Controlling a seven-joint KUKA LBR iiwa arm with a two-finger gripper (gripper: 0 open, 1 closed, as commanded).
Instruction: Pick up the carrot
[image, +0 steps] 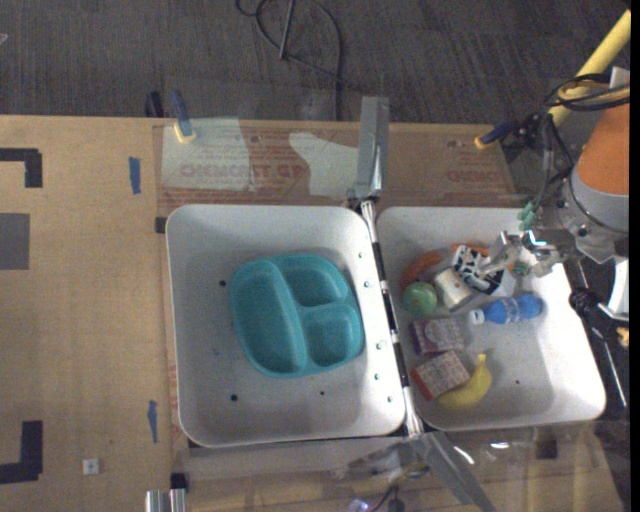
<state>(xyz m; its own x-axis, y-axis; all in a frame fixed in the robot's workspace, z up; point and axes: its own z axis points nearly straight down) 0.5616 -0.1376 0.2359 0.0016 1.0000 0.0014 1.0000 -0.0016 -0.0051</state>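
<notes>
Camera view puts the gripper (515, 250) low in the right-hand shallow white bin (570, 385), finger state indiscernible, near the orange carrot (428, 266), which looks ungrasped.

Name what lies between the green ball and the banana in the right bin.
In the camera view, two small snack packets lie between the green ball and the banana.

The arm (600, 190) is grey with 1 orange band. Black cables loop beside that band, near a yellow tube (605, 48).

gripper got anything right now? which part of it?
Cannot tell. The gripper sits over the right bin, above the item pile; no object is clearly seen between its fingers.
</notes>
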